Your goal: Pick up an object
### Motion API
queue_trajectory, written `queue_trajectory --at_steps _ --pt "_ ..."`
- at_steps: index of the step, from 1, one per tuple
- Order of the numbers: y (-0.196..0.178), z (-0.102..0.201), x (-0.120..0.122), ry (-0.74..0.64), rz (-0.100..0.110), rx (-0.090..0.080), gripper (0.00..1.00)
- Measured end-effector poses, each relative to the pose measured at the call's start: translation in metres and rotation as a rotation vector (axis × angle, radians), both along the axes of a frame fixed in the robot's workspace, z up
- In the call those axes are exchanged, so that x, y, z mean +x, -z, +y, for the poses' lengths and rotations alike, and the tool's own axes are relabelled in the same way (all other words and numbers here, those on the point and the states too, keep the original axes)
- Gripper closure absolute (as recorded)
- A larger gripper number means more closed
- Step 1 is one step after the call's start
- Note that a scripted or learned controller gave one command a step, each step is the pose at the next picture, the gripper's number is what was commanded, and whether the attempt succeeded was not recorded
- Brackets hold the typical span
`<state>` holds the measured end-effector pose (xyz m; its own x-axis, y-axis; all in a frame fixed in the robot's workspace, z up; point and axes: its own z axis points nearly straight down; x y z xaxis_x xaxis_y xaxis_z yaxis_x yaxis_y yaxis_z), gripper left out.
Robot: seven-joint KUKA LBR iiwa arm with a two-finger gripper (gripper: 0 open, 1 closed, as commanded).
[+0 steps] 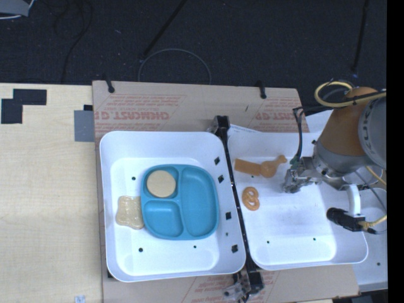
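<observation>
In the right bin (297, 238) lie a tan scoop-shaped piece (259, 166) near the back left and an orange pretzel (250, 198) just in front of it. My gripper (291, 183) hangs low over the right bin, to the right of both pieces and apart from them. Nothing shows between its fingers. The left bin (120, 245) holds a blue divided tray (180, 202) with a round tan cookie (161, 184) in its back left compartment. A pale yellow flat piece (129, 212) lies against the tray's left side.
The two bins meet at a black-clipped divider (230, 194). They rest on a cardboard sheet (189, 109) atop a pale wooden bench (44, 201). The front half of the right bin is bare white floor.
</observation>
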<state>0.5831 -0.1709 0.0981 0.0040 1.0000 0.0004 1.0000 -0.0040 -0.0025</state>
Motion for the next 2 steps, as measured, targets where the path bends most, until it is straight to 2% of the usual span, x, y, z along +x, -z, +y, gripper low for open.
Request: queue_trajectory --at_steps 1,2 --pt "-0.050 -0.005 -0.010 0.002 -0.003 -0.001 1.00" --pt "-0.093 -0.005 -0.008 -0.005 -0.004 -0.001 1.00"
